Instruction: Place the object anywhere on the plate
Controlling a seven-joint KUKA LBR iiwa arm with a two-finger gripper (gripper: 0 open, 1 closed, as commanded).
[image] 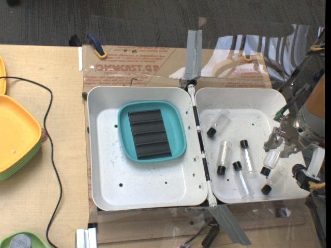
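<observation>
On the bench's left edge lies a stack of yellow plates (15,133). The left bin (103,180) holds a teal square plate (178,133) near its far edge, with a dark ribbed block (149,134) lying on it. The right bin (232,99) holds several clear vials with black caps (223,156) scattered across its floor. The gripper (275,150) hangs over that bin's right side, closed around one clear vial (270,161) whose black cap points toward the near edge.

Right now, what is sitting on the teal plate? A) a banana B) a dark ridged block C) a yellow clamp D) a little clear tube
B: a dark ridged block lies in the middle of the teal plate in the left bin, while the clear tubes lie in the right bin.
</observation>
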